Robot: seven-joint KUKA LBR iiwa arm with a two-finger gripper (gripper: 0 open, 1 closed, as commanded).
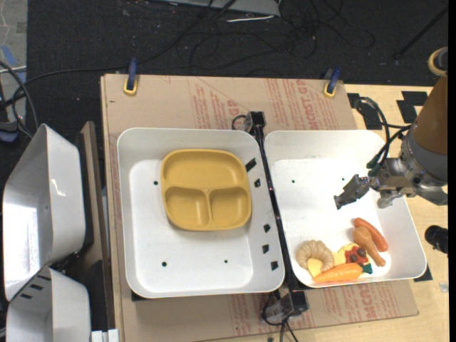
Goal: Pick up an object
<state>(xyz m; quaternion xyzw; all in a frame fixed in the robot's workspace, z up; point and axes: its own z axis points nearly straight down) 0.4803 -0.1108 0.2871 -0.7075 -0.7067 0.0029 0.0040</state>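
At far left, beyond the left bin (135,212), two more white tubs (35,212) stand off the bench. Within the left bin a yellow divided plate (206,189) lies flat toward the back, touching no wall. Right of the plate, past the black divider (267,191), comes the right bin (313,152). Its food toys crowd the front right corner: a tan croissant (313,251), an orange carrot (340,273) lying along the front wall, a small mixed-colour piece (356,255) between them, and two sausages (370,237) side by side just behind. Nothing lies between these and the gripper (350,193), which hangs behind the sausages over bare bin floor, apart from every toy. Whether its claw is wide or narrow I cannot tell. Rightmost, the arm (427,144) reaches in across the bin's right wall, wrist pointing left
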